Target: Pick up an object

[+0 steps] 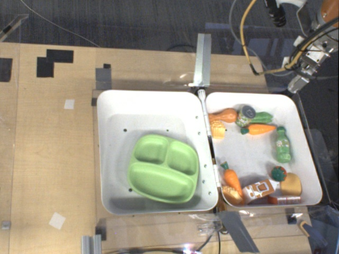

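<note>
Two white bins sit side by side on the wooden bench (47, 157), and pretty much all the small stuff is in the right bin (297, 110). The left bin (114, 110) just has a green divided plate (163, 167) lying in it, a bit tilted toward the front. Over in the right bin, along the back wall, there's an orange toy (226, 115) next to a yellowish corn-looking piece (217, 128) right by the divider, then a grey round cap thing (247, 111), a carrot with green leaves (258, 128) and a green bottle (282, 145) standing off to the right side. At the front edge there's another carrot (231, 179), a small ketchup-type bottle (260, 189) lying down, a tan cup-like piece (291, 184) and a little red and green item (278, 172) just behind it. The gripper (300, 81) is up at the top right, outside the bin past its back corner, well apart from all the objects, with nothing between its fingers as far as I can see. Honestly can't tell if it's spread or pinched together from this angle, too small and blurry.
</note>
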